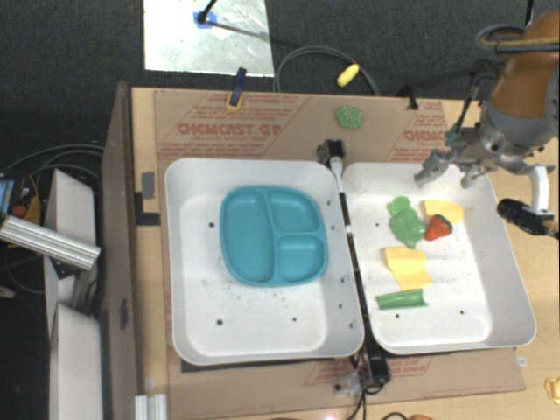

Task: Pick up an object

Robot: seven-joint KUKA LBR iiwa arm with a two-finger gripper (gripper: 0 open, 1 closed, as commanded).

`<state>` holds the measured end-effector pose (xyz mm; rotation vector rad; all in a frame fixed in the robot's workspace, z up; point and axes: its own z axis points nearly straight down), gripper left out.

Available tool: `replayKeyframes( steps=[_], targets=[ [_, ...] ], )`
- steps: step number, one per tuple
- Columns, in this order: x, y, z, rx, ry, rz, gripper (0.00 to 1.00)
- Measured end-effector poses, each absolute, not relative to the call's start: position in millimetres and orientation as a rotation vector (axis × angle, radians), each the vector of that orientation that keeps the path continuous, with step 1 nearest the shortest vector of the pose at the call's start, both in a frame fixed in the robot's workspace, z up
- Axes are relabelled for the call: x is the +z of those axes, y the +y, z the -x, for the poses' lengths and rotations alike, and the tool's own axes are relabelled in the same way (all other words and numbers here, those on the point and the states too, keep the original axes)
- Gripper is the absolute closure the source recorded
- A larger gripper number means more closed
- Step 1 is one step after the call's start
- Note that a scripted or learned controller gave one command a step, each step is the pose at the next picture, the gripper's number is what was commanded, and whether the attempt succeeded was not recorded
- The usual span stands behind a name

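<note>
Above the right bin's [503, 269] far corner hangs the gripper [451, 171], fingers spread apart with nothing between them. Below it lie the toy foods — green lumpy piece [405, 221], strawberry [438, 227], yellow wedge [408, 267], green pod [401, 299]. A teal divided plate [273, 235] sits in the left bin [197, 313].

Grey arm [516, 121] with orange band, pale metal fingers [426, 170].

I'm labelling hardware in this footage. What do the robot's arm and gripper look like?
The arm is grey metal with a wide orange band above the wrist. The gripper is grey, with two slim metallic fingers. Thin dark cables run beside the wrist.
</note>
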<state>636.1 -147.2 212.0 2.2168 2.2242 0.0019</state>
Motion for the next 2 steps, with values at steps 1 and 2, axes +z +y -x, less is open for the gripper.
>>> replayKeyframes(
  steps=[1, 2],
  targets=[
    [80, -108, -627.2, 0.001, 2.228, -2.209, 0.00],
    [102, -112, -632.1, 0.012, 2.217, -2.203, 1.00]
  ],
)
